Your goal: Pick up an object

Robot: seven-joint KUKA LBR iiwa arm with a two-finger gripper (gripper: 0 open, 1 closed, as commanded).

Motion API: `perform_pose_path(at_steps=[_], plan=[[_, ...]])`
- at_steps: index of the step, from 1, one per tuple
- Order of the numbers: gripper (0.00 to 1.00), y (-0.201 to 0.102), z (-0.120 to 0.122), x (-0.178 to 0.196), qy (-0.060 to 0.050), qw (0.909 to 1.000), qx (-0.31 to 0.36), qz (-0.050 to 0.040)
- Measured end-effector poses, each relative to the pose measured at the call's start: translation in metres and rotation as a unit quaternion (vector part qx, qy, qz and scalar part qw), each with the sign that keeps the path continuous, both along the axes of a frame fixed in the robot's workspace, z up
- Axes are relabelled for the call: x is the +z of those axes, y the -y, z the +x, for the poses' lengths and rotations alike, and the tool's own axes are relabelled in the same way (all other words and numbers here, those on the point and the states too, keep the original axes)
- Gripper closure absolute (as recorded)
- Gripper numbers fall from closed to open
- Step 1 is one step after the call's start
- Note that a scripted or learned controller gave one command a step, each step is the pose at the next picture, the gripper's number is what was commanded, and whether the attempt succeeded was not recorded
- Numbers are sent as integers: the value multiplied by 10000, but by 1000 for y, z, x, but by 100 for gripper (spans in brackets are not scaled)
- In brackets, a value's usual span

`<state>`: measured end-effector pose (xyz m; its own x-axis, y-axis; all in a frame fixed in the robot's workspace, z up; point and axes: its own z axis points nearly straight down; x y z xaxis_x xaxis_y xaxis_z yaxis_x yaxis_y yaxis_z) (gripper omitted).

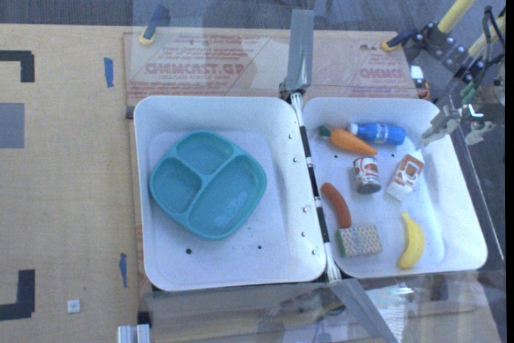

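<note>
Red print reading "CHEMCAST GP" runs across a clear plastic sheet (197, 64) lying on the desk at 12 o'clock of the left bin (152, 118). A second clear sheet (377, 70), at 12 o'clock of the right bin (474, 241), carries the same red lettering, but only the "CHEMCAST" part can be made out. The small can (367, 174) and the small carton (405, 177) in the right bin have printed labels, too small and blurred to read.

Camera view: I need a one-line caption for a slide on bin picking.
Gripper poised at right bin's far edge above bottle, carrot, can, banana; teal plate in left bin.
</note>
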<state>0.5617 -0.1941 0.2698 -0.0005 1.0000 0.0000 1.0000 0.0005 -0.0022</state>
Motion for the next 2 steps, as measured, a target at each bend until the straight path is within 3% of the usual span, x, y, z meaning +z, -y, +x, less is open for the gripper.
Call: perform_pose_path(at_steps=[1,2], plan=[[0,29,2,-129,-12,9973,-728,5],[0,13,30,-183,41,9991,-420,34]])
